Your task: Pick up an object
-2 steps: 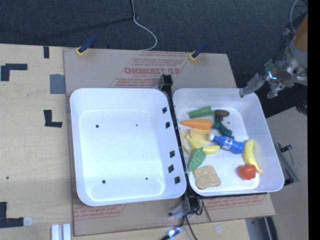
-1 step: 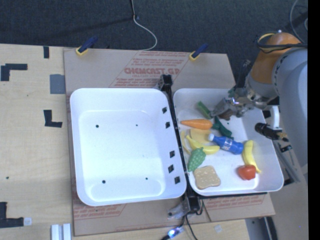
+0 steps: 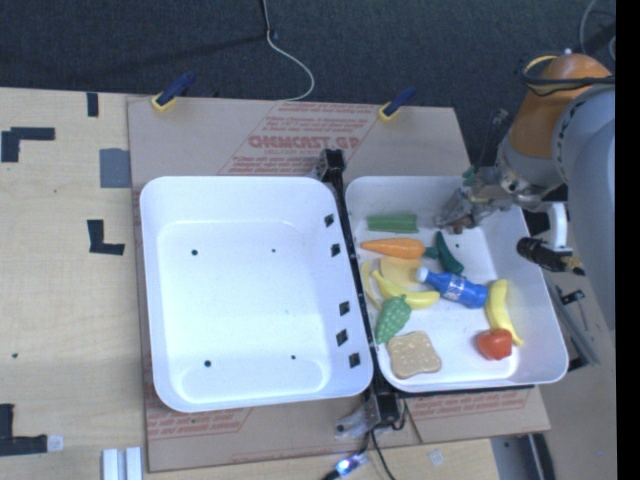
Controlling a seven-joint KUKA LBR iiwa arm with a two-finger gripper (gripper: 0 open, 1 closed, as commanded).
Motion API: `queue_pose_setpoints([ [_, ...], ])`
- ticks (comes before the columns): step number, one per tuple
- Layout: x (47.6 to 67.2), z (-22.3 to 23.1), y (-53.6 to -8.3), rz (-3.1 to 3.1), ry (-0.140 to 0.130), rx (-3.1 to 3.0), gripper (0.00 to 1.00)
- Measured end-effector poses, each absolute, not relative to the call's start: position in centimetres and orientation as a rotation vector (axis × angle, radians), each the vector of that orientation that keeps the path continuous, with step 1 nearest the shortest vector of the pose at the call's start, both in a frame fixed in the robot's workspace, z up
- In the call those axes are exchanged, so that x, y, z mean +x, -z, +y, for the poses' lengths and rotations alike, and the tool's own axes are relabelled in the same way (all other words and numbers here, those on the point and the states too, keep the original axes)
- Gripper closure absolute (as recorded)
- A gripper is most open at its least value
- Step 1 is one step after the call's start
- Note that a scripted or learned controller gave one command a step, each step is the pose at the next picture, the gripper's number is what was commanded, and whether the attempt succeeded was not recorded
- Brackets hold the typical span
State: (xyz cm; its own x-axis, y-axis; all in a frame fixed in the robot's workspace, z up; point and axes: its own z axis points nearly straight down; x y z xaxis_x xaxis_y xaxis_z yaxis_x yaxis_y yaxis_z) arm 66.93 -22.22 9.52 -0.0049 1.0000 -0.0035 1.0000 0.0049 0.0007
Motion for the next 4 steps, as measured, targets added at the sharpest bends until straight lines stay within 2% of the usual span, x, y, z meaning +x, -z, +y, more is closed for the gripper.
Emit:
queue_pose_setpoints([
  [1, 66.9, -15.9, -10.0, 2.229, 0.002, 2.217, 1.0],
  [2, 66.0, -12.0, -8.6, 2.223, -0.001, 2.214, 1.0],
  [3, 67.0, -3.1, -19.1, 2.23, -0.012, 2.207, 1.0],
  [4, 66.8, -3.6, -19.4, 2.228, 0.002, 2.218, 1.0],
])
